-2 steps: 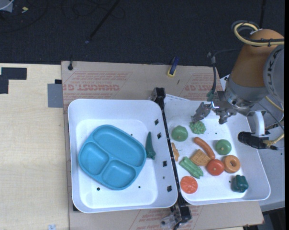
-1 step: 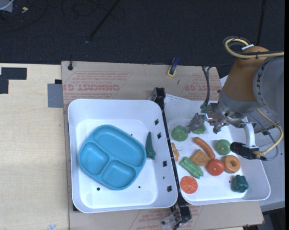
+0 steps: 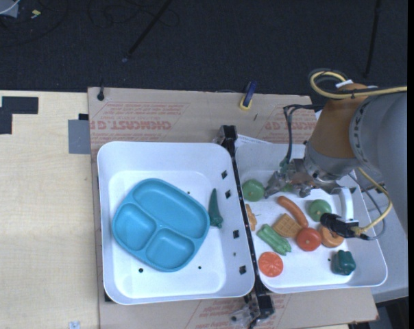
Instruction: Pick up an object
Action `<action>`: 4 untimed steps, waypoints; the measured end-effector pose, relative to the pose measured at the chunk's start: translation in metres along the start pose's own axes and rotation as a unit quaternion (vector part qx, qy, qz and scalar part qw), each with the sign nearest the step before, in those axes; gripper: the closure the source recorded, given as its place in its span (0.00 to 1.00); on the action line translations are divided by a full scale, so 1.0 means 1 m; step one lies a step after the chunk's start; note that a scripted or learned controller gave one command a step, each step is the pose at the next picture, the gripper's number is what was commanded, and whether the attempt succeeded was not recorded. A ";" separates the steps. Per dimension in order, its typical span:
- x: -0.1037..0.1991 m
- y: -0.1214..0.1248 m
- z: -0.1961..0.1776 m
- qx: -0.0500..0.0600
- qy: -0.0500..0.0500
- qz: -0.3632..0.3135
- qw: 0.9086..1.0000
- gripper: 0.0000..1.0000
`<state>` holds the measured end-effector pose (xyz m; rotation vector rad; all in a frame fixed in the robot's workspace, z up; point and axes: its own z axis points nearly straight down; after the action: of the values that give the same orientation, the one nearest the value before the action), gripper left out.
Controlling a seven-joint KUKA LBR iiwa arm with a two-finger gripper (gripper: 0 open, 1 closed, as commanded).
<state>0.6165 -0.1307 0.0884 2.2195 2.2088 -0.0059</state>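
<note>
Plainly, the toy food lies crowded in the right bin (image 3: 371, 274): a sausage (image 3: 292, 210) just beside a waffle (image 3: 286, 225), a tomato (image 3: 308, 238) and green pieces close around. The end effector (image 3: 294, 181) sits low over the bin's upper part near the sausage; whether it is open or grips anything I cannot tell. Any closing there risks pinching two pieces or nudging one aside, since neighbours nearly touch.

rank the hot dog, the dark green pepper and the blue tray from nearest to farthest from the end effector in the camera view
1. Hot dog: in the right bin, just below the end effector.
2. Dark green pepper: in the right bin's near right corner.
3. Blue tray: farthest, in the left bin across the divider.
</note>
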 end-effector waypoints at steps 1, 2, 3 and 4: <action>0.001 -0.002 -0.009 0.004 0.004 0.002 1.000 1.00; -0.002 -0.005 -0.072 0.001 0.005 0.001 1.000 1.00; 0.007 -0.005 -0.129 0.001 0.005 -0.003 1.000 1.00; 0.006 -0.005 -0.140 0.003 0.005 -0.003 1.000 1.00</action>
<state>0.6112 -0.1234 0.2279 2.2207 2.2230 -0.0001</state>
